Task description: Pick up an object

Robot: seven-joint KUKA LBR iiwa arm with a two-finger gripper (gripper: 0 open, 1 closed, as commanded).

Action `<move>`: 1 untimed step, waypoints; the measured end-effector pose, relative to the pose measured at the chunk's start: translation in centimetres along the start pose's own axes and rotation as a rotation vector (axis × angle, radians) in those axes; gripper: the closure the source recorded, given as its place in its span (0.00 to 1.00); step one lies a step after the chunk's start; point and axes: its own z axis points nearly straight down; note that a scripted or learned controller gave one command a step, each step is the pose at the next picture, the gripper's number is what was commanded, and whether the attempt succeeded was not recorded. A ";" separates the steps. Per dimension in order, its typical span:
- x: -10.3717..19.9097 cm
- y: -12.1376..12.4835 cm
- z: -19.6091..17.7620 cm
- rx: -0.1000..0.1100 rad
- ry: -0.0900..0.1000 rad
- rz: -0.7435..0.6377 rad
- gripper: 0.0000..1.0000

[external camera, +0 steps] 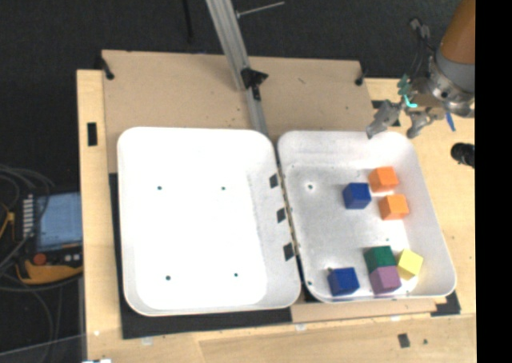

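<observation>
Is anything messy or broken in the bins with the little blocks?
Nothing looks broken or spilled. All the blocks sit inside the right bin: two orange, two blue, one green, one purple and one yellow. The yellow block is turned cornerwise against the purple block, which is only a bit untidy.

I see seven small blocks lying loose in the right bin (312, 157): two orange blocks (384, 178) (393, 206), a blue block (357, 195) beside them, and blue (343, 281), green (379, 257), purple (385, 279) and yellow (410, 263) along the near edge.
</observation>
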 end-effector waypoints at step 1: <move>0.4 -0.4 4.4 0.002 0.001 -0.001 0.00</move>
